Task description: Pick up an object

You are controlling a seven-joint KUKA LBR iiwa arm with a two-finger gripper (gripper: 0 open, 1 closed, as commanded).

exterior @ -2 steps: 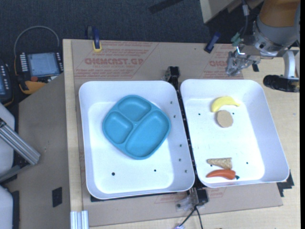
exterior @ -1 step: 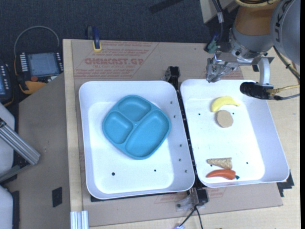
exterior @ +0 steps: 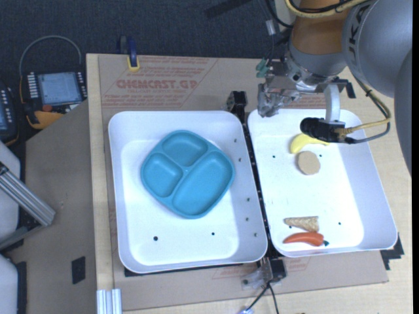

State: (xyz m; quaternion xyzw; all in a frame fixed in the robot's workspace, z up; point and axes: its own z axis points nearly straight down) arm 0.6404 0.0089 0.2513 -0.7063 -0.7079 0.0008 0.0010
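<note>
Camera view: gripper (exterior: 268,104) hangs above right bin's (exterior: 366,195) far-left corner (arm bent over).

A tan bench (exterior: 98,175) fills the middle of the frame, bearing two white bins: left bin (exterior: 121,195) at centre, right bin (exterior: 366,195) at centre-right, touching.

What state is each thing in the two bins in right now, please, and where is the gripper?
Blue divided plate: upright, nothing on it, left bin.
Yellow piece: lying in right bin.
Tan round piece: lying flat, just below yellow piece.
Tan wedge: lying beside orange carrot.
Gripper: above right bin's far corner, holding nothing.
</note>
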